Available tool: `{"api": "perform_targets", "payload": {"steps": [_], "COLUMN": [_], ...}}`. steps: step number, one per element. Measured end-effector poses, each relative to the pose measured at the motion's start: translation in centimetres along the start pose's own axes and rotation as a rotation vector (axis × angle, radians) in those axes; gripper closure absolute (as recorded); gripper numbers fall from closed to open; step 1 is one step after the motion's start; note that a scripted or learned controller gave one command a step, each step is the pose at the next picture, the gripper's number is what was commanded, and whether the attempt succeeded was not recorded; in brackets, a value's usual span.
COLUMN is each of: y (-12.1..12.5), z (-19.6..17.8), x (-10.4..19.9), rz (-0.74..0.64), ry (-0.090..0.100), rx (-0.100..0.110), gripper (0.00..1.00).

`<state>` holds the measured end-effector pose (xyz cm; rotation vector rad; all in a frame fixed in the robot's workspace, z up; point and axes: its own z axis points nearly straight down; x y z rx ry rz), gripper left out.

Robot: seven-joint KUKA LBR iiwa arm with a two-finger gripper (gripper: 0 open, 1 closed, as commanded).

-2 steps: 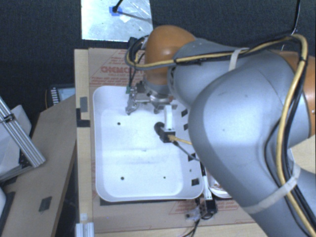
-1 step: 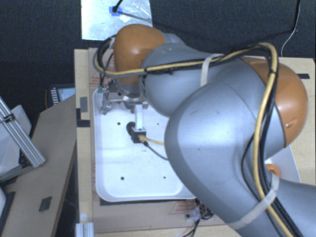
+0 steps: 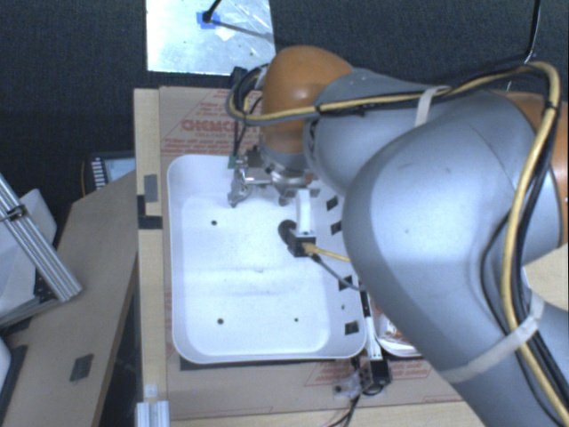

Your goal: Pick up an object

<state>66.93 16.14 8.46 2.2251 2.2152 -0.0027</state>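
The grey arm (image 3: 444, 238) reaches in from the right and covers most of the right side, its orange band (image 3: 298, 83) above the wrist at the far edge of the left white bin (image 3: 191, 327). The gripper (image 3: 260, 189) hangs over the bin's far part, just above its floor. A yellow cable (image 3: 373, 100) runs along the arm. The bin rests on brown cardboard (image 3: 200, 118) on the table. A shiny foil sheet (image 3: 209, 25) lies beyond on dark cloth.

a robotics lab: grey arm (image 3: 444, 221), white bin (image 3: 204, 327), aluminium rail (image 3: 36, 247).
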Motion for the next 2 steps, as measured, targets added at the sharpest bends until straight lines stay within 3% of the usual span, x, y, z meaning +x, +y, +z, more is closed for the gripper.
{"api": "perform_targets", "payload": {"steps": [2], "y": [0.0], "z": [0.0], "x": [-3.2], "rz": [-0.004], "ry": [0.002], "rx": [-0.001], "gripper": [0.00]}}
